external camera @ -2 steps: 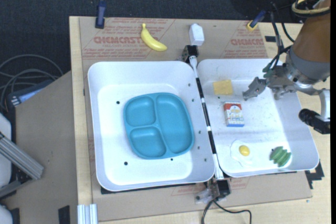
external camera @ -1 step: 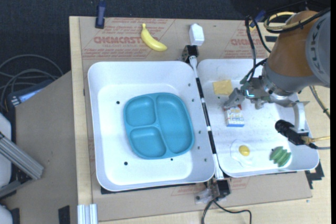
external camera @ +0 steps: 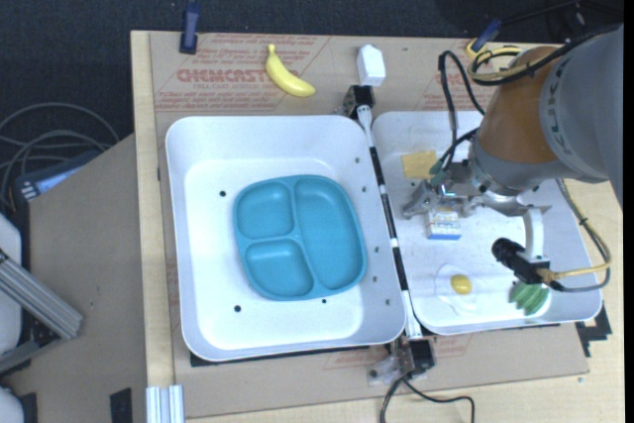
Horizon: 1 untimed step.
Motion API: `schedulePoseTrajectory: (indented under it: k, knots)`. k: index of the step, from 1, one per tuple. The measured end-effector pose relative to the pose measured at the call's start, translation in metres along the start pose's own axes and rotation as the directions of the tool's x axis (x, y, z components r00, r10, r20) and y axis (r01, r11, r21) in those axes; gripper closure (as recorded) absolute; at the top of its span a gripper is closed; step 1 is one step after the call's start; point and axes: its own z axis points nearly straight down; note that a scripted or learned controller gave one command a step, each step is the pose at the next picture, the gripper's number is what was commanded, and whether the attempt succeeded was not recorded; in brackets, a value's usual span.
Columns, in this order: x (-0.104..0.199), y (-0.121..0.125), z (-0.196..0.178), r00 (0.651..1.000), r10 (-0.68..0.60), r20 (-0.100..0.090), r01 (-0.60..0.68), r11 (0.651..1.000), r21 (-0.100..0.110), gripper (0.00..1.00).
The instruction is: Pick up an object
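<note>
Small white-and-blue box [external camera: 444, 228] looks light and stiff, probably thin card or plastic, so it should lift with little force, though a smooth skin could let it slip or skate across the floor of the bin. The best hold, I judge, is across its two short sides, squarely from above.

It is a little pale block with a blue band along its lower edge; any print is too small to read.

It lies near the middle of the right bin [external camera: 432, 304], directly at 6 o'clock of the gripper [external camera: 443, 203] and just beside it. Whether the gripper is apart or together, or already on the box, I cannot tell.

A yellow block [external camera: 419, 163] sits at 11 o'clock of the box, a small yellow piece [external camera: 461, 284] at 5 o'clock — both apart from it.
</note>
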Motion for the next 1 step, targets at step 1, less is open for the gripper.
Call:
schedulePoseTrajectory:
  k: [1]
  knots:
    - [0.0000,0.0005,-0.0101,1.000,0.001,0.001,-0.001,1.000,-0.002,1.00]
